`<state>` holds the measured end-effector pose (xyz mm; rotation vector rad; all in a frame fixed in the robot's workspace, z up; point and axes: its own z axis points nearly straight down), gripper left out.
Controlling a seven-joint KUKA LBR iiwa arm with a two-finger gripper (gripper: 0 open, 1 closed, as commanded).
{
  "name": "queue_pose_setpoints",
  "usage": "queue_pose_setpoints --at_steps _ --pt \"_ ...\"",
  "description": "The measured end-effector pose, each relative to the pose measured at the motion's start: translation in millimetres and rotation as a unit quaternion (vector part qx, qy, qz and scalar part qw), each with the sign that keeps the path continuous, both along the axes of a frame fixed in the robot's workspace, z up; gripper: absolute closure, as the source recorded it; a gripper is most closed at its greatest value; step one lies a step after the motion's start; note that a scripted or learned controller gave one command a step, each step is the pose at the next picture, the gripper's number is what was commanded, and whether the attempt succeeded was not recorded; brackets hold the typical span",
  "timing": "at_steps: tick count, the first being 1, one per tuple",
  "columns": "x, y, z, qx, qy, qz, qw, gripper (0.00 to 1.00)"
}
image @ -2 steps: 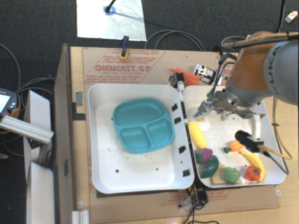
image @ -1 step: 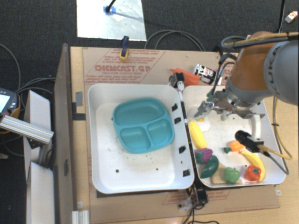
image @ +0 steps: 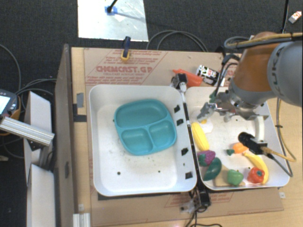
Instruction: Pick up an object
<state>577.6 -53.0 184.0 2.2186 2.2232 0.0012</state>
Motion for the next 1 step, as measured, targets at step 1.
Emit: queue_pose_setpoints --at_steps 1 --pt "-7.6 -34.3 -73.3 -0.0010 0.001 -0.002 1.0000 0.00"
